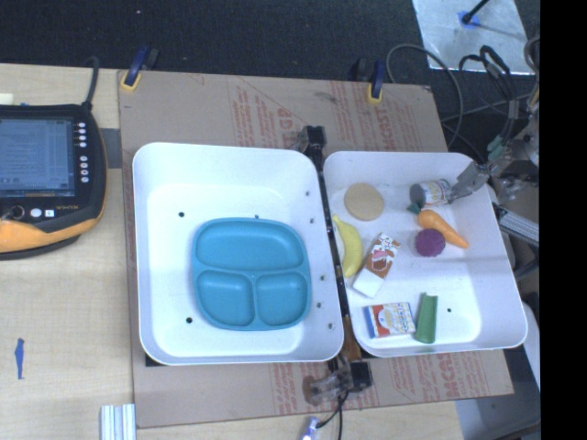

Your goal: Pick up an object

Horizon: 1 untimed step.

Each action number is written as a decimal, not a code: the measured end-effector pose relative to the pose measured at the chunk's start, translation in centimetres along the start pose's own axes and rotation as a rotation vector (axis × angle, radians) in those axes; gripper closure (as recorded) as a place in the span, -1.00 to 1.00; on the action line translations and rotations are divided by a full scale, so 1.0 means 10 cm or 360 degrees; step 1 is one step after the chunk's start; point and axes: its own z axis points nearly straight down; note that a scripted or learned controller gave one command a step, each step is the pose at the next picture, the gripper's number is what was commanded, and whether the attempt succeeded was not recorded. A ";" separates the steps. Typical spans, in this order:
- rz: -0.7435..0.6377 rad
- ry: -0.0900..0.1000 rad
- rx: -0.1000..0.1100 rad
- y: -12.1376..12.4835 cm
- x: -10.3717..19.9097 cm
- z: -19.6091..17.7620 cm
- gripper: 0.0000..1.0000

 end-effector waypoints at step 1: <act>0.0000 0.0000 0.0004 0.00 -0.07 1.41 -1.00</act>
